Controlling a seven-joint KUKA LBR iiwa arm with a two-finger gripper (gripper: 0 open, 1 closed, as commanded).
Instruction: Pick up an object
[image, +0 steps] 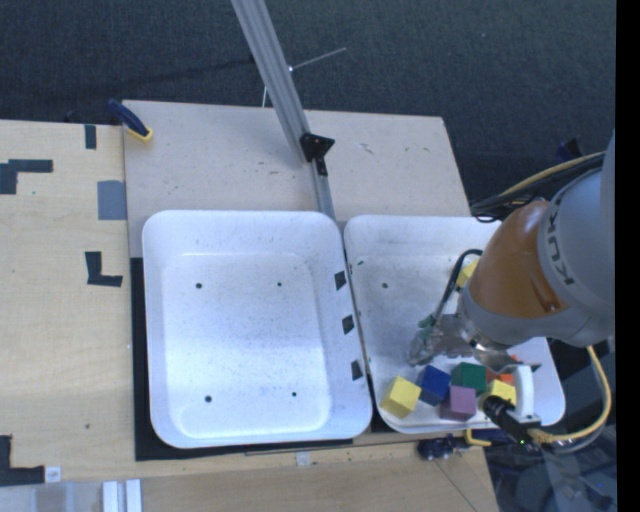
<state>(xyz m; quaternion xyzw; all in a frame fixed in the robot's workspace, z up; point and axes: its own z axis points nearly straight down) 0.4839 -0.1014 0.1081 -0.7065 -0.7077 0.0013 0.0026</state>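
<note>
Gripper (428, 345), finger state indiscernible, poised low in the right bin (400, 250) just above a cluster of yellow block (402, 396), blue block (435, 383), green block (468, 376) and purple block (461, 401).

We see our arm (570, 255) enter from the right edge of the frame, its grey body filling the middle right. The orange band (515, 265) above the wrist sits just left of that grey mass. Below the band, the wrist angles down and to the left, and our gripper (428, 345) points toward the lower right part of the frame, its metal end dark and blurred.
</note>
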